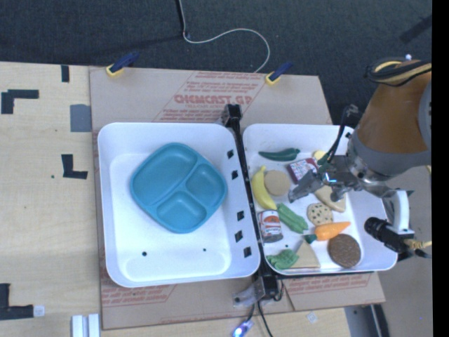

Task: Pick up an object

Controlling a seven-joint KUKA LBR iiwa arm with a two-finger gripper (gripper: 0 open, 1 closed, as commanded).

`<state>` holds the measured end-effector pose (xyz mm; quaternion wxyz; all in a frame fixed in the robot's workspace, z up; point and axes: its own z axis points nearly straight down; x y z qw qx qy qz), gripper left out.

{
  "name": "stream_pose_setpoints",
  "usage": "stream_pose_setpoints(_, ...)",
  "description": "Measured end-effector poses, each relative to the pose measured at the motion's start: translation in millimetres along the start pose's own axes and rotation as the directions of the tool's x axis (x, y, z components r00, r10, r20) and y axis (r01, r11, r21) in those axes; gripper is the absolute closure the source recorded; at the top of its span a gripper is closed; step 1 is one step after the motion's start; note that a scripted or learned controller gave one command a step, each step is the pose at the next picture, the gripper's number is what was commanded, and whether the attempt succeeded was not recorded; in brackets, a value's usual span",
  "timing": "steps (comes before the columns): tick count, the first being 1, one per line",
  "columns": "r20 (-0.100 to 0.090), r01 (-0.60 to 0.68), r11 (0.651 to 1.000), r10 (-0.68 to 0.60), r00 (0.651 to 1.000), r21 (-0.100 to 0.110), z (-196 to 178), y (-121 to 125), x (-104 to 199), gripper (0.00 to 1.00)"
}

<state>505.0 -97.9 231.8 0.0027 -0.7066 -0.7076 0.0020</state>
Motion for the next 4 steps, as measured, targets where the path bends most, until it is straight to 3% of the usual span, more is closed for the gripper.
stream_pose_setpoints(1,-0.001,0.009,1.000,-0.009,1.000,-0.011,-108.6,-20.8,73.8,0.00)
stream_pose_setpoints(2,0.002,0.004,1.000,-0.004,1.000,-0.020,-309.8,-21.1,104.5,0.00)
stream_pose_setpoints(3,0.005,0.001,1.000,-0.001,1.000,0.003,-309.2,-19.6,104.1,1.00)
stream_pose_setpoints(4,0.003,0.001,1.000,-0.001,1.000,0.017,-153.4,-23.2,124.9,1.00)
